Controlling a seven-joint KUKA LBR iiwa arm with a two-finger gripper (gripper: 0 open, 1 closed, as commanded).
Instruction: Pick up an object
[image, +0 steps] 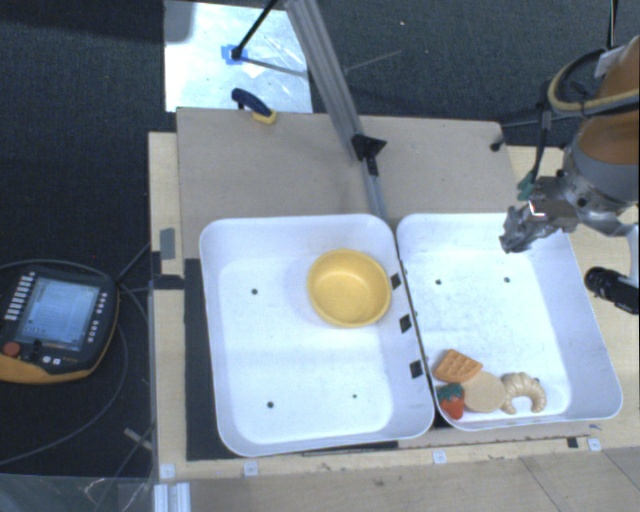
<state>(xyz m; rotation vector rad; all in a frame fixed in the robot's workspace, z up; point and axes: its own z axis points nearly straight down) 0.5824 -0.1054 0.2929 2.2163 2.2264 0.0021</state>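
**Inspector:** Where is the hand relative to the right bin (585, 300)?

**Assistant:** The hand (516, 237) hangs over that bin's far end, toward its inner half, at the tip of the grey arm (600, 150) that comes in from the bin's right. It sits well apart from the objects at the bin's near end. Whether it is spread or pressed together I cannot tell; the tip is dark and blurred. Nothing is seen held in it.

**Inspector:** What lies in the right bin?

**Assistant:** Four small items, clustered in its near corner on the side toward the left bin (240, 400): an orange wedge (457, 364), a red piece (453, 402) just below it, a pale round piece (484, 392) touching both, and a tan curved pastry (524, 391) beside the round piece.

**Inspector:** And beyond the right bin?

**Assistant:** A yellow bowl (348, 287) stands upright in the left bin, near the shared edge. Both bins rest on the table (300, 160). A control pendant (55, 322) lies far left, off the table.
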